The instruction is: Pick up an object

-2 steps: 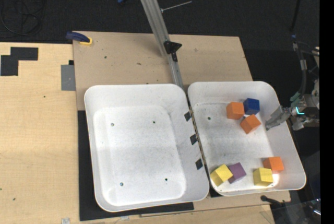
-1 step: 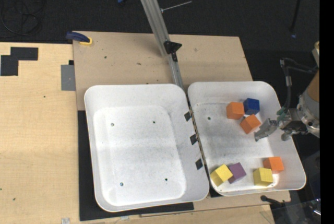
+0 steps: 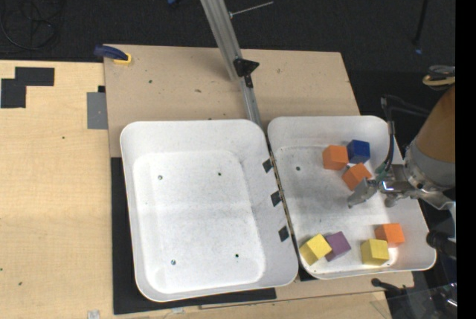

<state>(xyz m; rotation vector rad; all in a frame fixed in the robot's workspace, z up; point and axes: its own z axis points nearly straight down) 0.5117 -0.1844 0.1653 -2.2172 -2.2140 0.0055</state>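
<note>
1. The arm (image 3: 439, 139) is reaching in from the right, over the right bin (image 3: 312, 133).
2. The gripper (image 3: 366, 193) is sitting low in that bin, just below an orange block (image 3: 356, 175); whether its jaws are apart or together, I cannot tell.
3. 7 blocks are lying in the right bin: an orange cube (image 3: 335, 157) and a blue cube (image 3: 358, 150) touching near the back; the orange block beside the gripper; a yellow cube (image 3: 317, 247) and a purple cube (image 3: 338, 243) together at the front; a second yellow cube (image 3: 374, 251) and an orange one (image 3: 391, 234) at the front right.
4. The left bin (image 3: 197, 206) is sitting beside it on the table (image 3: 178, 83).
5. A metal rail (image 3: 219, 20) is slanting over the table behind the bins.
</note>
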